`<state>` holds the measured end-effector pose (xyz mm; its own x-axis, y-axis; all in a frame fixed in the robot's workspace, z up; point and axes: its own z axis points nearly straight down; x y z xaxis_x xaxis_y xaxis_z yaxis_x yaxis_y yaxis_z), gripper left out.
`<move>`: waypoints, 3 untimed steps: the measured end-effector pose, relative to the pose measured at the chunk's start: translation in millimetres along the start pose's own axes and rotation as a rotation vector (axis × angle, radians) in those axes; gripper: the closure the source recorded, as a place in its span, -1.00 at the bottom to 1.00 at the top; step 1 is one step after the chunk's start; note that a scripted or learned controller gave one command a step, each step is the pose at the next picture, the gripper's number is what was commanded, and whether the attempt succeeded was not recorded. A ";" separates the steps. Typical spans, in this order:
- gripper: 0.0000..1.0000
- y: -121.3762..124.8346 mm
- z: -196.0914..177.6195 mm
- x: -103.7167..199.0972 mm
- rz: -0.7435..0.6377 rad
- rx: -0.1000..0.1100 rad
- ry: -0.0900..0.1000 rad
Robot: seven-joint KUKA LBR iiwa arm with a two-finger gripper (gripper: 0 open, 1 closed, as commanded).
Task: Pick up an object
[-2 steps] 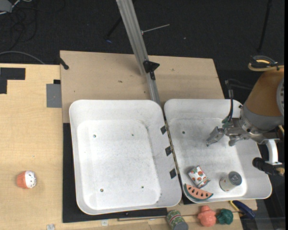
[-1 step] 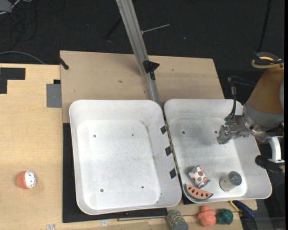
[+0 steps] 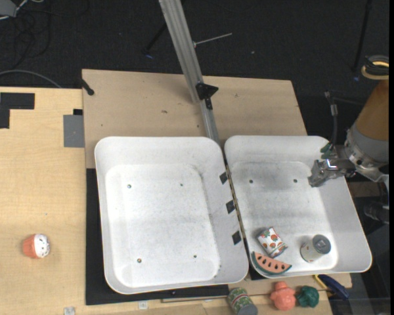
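The claw (image 3: 322, 169) hangs over the upper right part of the right bin (image 3: 285, 149), near its far right rim, and nothing sits between its tips. Whether it is spread or pressed together I cannot tell, since it is small and partly blurred against the white floor.

The things worth picking all lie along the near edge of that same bin. A small patterned box (image 3: 271, 241) stands tilted near the middle of the near wall, a watermelon slice (image 3: 273, 265) lies flat just below it on the rim, and a grey cylinder (image 3: 314, 247) rests to the box's right, well apart from the claw. The left bin (image 3: 118, 156) sits beside the right bin, and a few toys lie on the table (image 3: 33, 176) outside both.

This looks like the approach step: no thing is gripped and the arm has not yet lined up with a target. The next move likely calls for travelling toward the near edge, centring over the cylinder or box, then descending without striking the bin wall.
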<state>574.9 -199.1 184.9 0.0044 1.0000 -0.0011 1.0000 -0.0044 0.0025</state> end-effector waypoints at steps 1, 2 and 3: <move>1.00 0.6 -32.9 -0.9 -0.005 0.001 0.001; 1.00 1.4 -26.0 53.3 -0.008 0.006 0.004; 1.00 -5.2 -20.9 98.2 -0.008 0.007 0.004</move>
<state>570.1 -100.9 205.6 -0.0035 1.0000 0.0030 1.0000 0.0035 -0.0044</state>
